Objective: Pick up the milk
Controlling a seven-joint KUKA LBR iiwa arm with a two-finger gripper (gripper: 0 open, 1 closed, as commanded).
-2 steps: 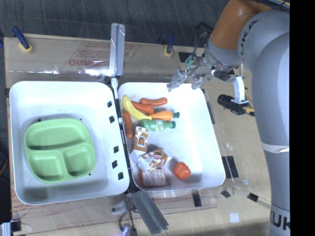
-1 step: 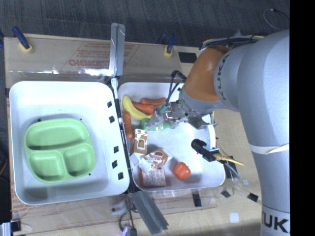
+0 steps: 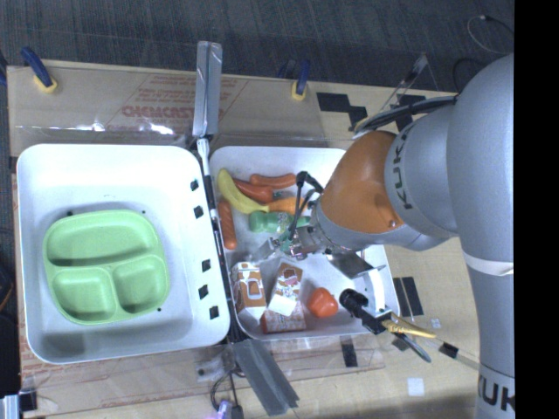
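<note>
The milk is taken to be the small carton with the white top lying in the lower part of the right bin; the label is too small to confirm. It lies below the gripper and slightly to its right in the view, close by but apart from it. A second, similar carton lies just beside the milk, on its left. A red tomato-like item lies just beside it on the other side.

The gripper hangs over the middle of the bin, next to a green item. Whether the gripper is open or closed cannot be told, as the orange wrist band and the clutter hide it.

For the step in hand, the gripper should be brought over the carton's middle before any descent. The approach should be aligned across the carton's narrower sides, so that the neighbouring carton and the red item are not caught. A straight vertical descent is advised, since crowding is the likely cause of a missed grasp.

Above the gripper lie a banana and sausages. The left bin holds a green tray, well apart.
</note>
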